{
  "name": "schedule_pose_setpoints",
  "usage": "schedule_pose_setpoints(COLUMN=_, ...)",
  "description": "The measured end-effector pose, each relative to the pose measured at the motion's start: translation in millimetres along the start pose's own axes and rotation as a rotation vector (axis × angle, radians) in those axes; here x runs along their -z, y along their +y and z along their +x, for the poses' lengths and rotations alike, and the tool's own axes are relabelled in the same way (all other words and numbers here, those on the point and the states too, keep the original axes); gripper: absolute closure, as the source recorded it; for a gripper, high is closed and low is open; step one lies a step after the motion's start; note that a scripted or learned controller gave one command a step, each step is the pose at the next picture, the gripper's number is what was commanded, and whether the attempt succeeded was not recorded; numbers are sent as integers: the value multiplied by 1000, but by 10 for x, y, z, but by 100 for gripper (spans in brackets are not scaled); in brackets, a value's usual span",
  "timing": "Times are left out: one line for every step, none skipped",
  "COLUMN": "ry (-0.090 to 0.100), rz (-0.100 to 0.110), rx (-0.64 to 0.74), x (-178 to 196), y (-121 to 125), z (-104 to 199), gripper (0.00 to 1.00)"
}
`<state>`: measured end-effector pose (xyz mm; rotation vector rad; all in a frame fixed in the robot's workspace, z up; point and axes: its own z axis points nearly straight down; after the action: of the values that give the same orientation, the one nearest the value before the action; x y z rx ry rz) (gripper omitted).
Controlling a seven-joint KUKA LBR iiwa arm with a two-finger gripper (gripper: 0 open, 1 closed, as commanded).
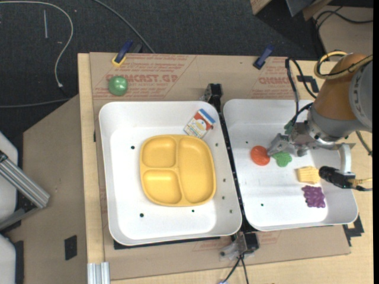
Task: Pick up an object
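Fingers [276, 147] of the gripper [284, 149] look parted, a moderate gap and not a wide one, angled down into the right bin [278, 215]; nothing is visibly clamped between them

Far left, a green ball [118, 86] sits on the cardboard outside both bins, well away from the arm. The left bin [118, 158] carries a yellow divided plate [177, 170], with a small carton [198, 124] lying at the plate's upper edge

In the right bin an orange-red toy fruit [259, 155] lies just left of the fingertips, and a green toy piece [283, 159] sits directly beneath them, partly covered. I judge the green piece to be the target. Further right are a pale yellow wedge [307, 174] and a purple grape bunch [314, 196], close together

Risks, as I read them: the fruit and the green piece nearly touch, so closing could trap both, or a finger could land on the fruit and roll it off. The green piece is small and low, so a shallow descent may pinch only air, and a rounded surface could squirt out sideways
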<state>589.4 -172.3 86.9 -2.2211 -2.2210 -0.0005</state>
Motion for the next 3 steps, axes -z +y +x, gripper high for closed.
schedule_pose_setpoints(ry=1, rz=-5, rx=0, x=123, y=16, z=6, gripper=100)
schedule_pose_setpoints(ry=-2, rz=-7, rx=2, x=689, y=95, z=90, gripper=100)
schedule_pose_setpoints(ry=-2, rz=-9, rx=2, x=1332, y=90, z=135, gripper=100)
